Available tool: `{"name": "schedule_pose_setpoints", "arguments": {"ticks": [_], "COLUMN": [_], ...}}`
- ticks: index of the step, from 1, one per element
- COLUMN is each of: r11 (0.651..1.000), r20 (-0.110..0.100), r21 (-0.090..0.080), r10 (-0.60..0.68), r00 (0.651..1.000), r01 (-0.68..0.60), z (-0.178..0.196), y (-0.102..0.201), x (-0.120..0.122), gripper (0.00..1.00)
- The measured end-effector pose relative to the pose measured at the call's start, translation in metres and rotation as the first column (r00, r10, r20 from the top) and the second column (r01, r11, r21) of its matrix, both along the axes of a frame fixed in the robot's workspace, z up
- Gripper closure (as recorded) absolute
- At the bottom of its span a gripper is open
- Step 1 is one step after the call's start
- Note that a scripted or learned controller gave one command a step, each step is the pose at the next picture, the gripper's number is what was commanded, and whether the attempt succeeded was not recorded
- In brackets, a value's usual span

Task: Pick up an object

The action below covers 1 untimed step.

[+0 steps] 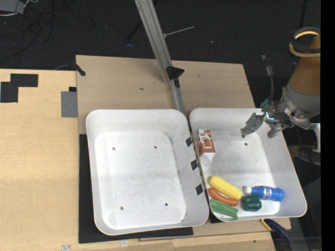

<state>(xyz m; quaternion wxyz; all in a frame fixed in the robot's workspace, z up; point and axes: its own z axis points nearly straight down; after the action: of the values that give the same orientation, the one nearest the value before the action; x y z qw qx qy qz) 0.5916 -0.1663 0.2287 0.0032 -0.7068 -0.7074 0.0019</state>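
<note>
Evidently the jaws [263, 125] hang spread and bare over the right bin [272, 163], poised to descend. Corn [225, 187] and bottle [266, 193] crowd that bin's near edge.

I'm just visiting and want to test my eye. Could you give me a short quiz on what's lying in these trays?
1. True or false: the corn cob lies in the right tray.
2. What colour is the bottle?
3. Which lies against the divider between the trays: A) the small carton, B) the bottle, C) the green block?

Key: 1 true; 2 blue, with a white cap; 3 A.
</note>
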Motion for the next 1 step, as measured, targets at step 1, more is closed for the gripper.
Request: {"name": "schedule_pose_setpoints", "arguments": {"ticks": [1], "r11": [1.000], "r20": [0.004], "r21": [-0.001], "r10": [0.001], "r00": [1.000], "r01": [0.000], "z": [0.0022], "y": [0.0000], "x": [0.0009], "gripper": [0.00]}}
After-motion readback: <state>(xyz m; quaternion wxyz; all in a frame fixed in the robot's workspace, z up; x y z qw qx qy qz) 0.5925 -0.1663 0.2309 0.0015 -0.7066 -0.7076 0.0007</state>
